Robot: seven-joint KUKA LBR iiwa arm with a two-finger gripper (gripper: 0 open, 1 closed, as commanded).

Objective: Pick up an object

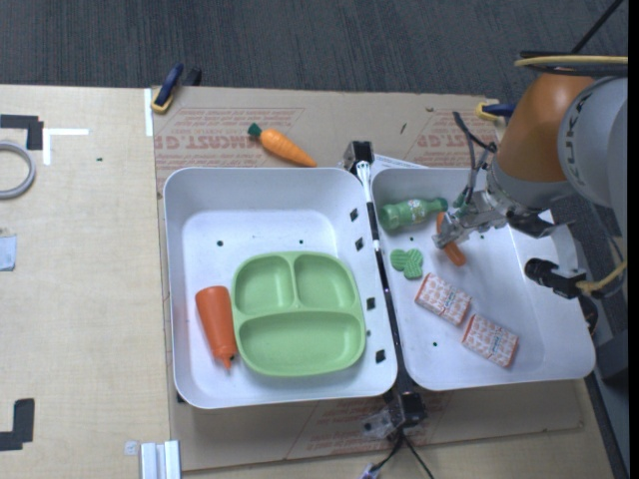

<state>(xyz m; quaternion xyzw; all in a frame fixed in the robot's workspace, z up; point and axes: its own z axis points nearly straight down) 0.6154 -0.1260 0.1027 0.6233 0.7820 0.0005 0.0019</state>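
The grey arm [584,133] is reaching in from the right edge of the frame, its orange band [534,128] showing at upper right. The wrist is angling down and leftward, and the gripper [451,233] is hanging low at right of centre.

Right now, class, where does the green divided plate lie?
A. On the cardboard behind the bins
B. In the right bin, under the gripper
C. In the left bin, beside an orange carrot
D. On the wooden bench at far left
C: the green divided plate lies flat in the left bin, with an orange carrot close by its left edge.
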